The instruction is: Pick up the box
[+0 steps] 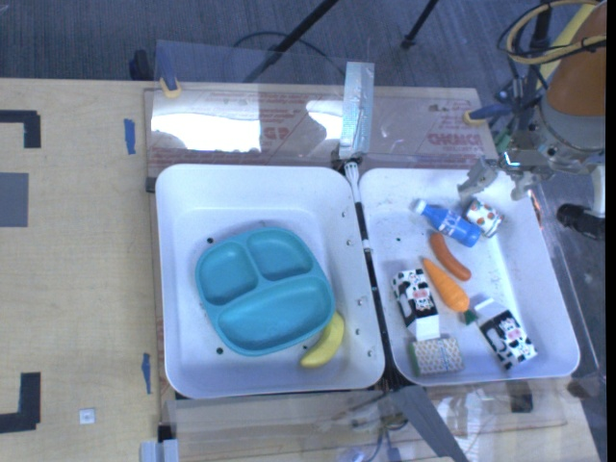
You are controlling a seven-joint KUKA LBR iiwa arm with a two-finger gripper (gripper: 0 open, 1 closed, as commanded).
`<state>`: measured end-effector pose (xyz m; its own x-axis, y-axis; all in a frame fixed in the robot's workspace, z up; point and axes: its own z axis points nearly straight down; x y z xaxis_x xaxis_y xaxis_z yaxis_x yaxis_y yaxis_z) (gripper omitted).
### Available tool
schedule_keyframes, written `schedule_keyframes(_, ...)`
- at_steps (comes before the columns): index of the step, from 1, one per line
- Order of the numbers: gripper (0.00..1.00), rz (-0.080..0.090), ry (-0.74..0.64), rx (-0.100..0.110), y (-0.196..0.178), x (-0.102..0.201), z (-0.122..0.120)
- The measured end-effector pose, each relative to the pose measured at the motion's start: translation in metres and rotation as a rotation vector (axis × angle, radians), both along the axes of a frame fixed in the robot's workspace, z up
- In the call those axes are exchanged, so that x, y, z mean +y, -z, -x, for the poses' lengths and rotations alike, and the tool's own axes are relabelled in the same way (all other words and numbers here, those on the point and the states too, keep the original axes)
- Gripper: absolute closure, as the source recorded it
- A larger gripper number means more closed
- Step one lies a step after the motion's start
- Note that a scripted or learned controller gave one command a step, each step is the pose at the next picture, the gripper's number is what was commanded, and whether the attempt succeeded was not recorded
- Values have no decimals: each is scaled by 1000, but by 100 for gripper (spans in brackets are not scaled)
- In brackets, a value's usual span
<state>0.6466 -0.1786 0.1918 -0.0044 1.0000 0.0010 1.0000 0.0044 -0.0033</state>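
Box: most likely the small speckled tan box [438, 355], lying flat near the front edge of the right bin [563, 340], well below and a bit left of the claw in the camera view
Box candidates: two cow-print cartons also sit in that bin; one [415, 296] is just above the speckled box, the other [507, 337] is to its right, almost straight below the claw
Claw: gripper [500, 173] hovers over the bin's far right corner, fingers spread wide, nothing between them
Arm: grey links with orange band [578, 85] come in from the right, wrist just above the claw
Near claw: blue bottle [452, 224] with a small can-like item [484, 219] at its end, just below and left of the claw, apart from it
Between claw and box: two carrots [449, 269] lying diagonally mid-bin
Left bin: teal divided plate [263, 289] and banana [326, 345], well left of the claw, irrelevant to the task
Progress: judged as not started on the grasp; claw is well apart from every box, nothing lifted
Left to do: travel toward the bin's front, line up over the box, descend, close, lift
Risk: box lies close to the carton above it and to the bin wall, so finger clearance looks tight
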Motion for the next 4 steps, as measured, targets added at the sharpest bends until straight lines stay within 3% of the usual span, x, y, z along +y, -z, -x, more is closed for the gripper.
schedule_keyframes(1, 0, 0, -20, -1, 69, -15, 82)
schedule_keyframes(2, 0, -11, -31, -5, 101, -30, 119)
schedule_keyframes(3, 100, -5, -28, -5, 94, -32, 120)
schedule_keyframes(4, 100, 2, 40, -2, 6, -44, 78)
